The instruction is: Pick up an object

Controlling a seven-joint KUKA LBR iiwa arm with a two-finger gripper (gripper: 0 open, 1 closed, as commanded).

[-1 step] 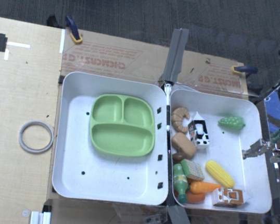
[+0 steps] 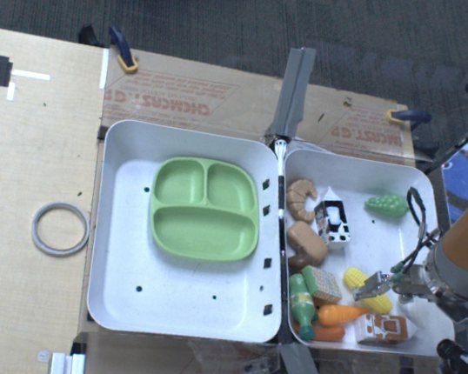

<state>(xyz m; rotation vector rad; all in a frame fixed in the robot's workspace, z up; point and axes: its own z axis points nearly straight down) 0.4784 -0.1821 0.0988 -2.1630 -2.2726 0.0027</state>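
divided plate [image 2: 206, 209] in left bin [image 2: 112, 233], toys in right bin [image 2: 394, 176]

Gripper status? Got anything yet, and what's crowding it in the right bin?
Gripper low in right bin, on the yellow corn; grip state unclear. Nothing visibly lifted. Carrot and printed packet crowd close.

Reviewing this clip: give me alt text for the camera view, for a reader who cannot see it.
The gripper reaches in from the right, low over yellow corn in the right bin, which also holds a carrot, a green bottle, bread pieces and other toy food. The left bin holds a green divided plate.
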